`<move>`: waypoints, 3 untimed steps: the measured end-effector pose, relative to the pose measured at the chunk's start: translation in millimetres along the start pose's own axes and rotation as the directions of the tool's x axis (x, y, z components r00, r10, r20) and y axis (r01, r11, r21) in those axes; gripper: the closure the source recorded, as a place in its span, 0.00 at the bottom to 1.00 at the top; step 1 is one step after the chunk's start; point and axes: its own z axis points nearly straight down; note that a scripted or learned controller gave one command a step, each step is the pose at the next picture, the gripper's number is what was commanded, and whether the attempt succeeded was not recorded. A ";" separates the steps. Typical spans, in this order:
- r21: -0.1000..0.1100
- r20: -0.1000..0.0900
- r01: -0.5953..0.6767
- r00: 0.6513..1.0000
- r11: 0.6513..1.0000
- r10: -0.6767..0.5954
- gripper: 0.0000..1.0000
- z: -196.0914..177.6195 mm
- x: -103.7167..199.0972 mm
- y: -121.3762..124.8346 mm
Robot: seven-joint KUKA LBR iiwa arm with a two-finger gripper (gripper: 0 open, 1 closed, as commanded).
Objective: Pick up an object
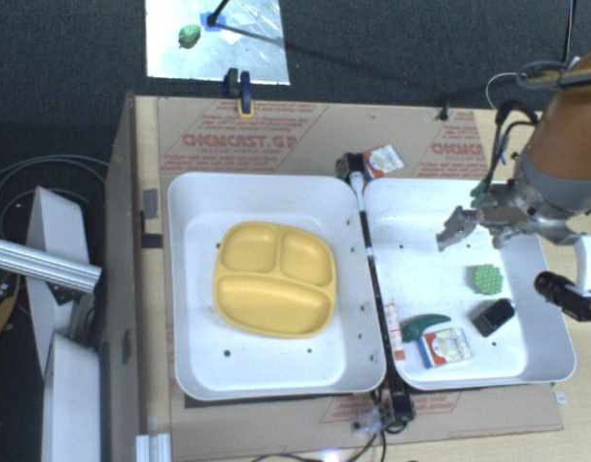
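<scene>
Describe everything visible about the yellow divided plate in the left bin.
The yellow divided plate, of plastic by its look, has rounded corners and three compartments: two small ones at the far side and one long one at the near side. It lies flat and slightly turned on the floor of the left white bin, near the middle, with nothing in it.

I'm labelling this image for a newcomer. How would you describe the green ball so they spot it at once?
Look in the right bin, near its right side. The green ball lies just above the black block. It is the one round, bumpy, bright green thing there.
</scene>
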 end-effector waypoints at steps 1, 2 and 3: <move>-0.001 0.003 -0.004 1.000 1.000 0.004 0.00 7.9 -92.0 -7.0; -0.002 0.001 -0.001 1.000 1.000 0.001 0.00 174.4 -109.0 42.6; 0.001 0.001 -0.002 1.000 1.000 0.002 0.00 170.0 -115.3 13.7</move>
